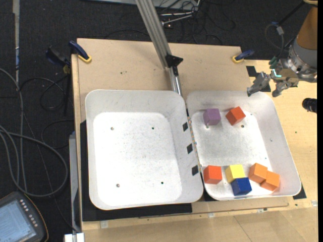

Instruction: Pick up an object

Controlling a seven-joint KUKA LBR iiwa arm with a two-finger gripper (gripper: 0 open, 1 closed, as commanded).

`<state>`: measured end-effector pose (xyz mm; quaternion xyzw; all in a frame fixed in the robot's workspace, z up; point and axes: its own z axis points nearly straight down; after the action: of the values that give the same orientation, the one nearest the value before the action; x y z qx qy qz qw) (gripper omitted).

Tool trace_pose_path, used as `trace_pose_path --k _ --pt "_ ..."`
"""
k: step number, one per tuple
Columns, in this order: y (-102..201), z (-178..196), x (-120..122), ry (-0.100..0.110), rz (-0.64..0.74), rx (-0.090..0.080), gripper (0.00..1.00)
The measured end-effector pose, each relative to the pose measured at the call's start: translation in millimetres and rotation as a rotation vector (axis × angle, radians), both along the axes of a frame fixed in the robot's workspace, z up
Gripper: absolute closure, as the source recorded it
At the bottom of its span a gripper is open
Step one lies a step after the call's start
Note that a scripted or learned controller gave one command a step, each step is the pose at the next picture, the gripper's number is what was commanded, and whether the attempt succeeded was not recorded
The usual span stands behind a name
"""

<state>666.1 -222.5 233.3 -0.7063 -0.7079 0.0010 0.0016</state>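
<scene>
Gripper (267, 86) over right bin's (282, 140) far right corner, fingers spread, holding nothing. Purple cube (212, 117) and orange cube (235, 116) near far wall; five more blocks along near edge.

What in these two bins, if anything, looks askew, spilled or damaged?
Nothing looks damaged or spilled. The blocks in the right bin lie at loose angles: a purple block and an orange block near the far wall, and five more crowded along the near wall. The gripper is above the bin's far right corner.
</scene>
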Motion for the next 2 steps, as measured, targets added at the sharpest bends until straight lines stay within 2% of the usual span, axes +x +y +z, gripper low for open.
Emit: trace_pose_path --k 1,2 --pt "0.2 2.6 0.9 -0.003 0.002 -0.002 0.0" --pt "9.1 -57.6 -0.1 0.002 0.001 0.0 0.0"
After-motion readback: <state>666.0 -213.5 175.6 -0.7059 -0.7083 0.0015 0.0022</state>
